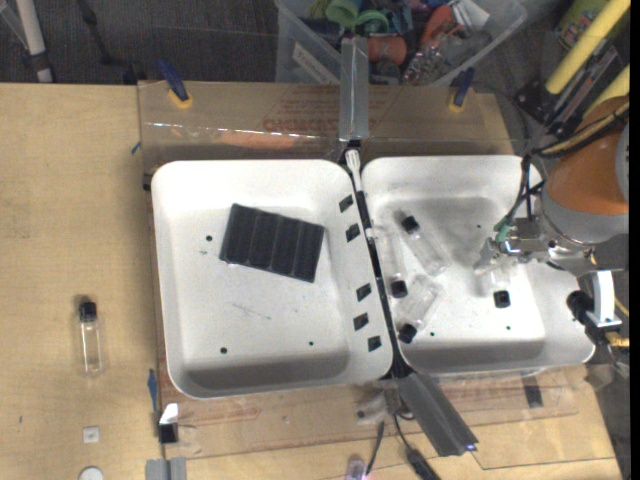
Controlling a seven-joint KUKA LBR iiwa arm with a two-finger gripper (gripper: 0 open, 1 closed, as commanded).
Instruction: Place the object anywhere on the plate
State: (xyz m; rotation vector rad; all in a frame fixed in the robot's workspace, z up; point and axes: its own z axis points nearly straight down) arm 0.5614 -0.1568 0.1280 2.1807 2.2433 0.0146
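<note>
A black ridged plate (272, 242) lies flat in the left bin (180, 193), tilted a little. Several small clear vials with black caps lie in the right bin (450, 173): one near the back (410, 223), two along the divider (398, 288) (407, 333), and one further right (501, 296). My gripper (497, 253) hangs low over the right side of the right bin, just above and behind that rightmost vial. The wrist body and cables hide its tip, and I see nothing clearly held.
The grey arm with its orange band (590, 183) comes in over the right bin's right rim. A black divider (365, 268) runs between the bins. One more vial (90, 333) lies on the wooden bench at left. A clear tub of coloured items (400, 8) stands behind.
</note>
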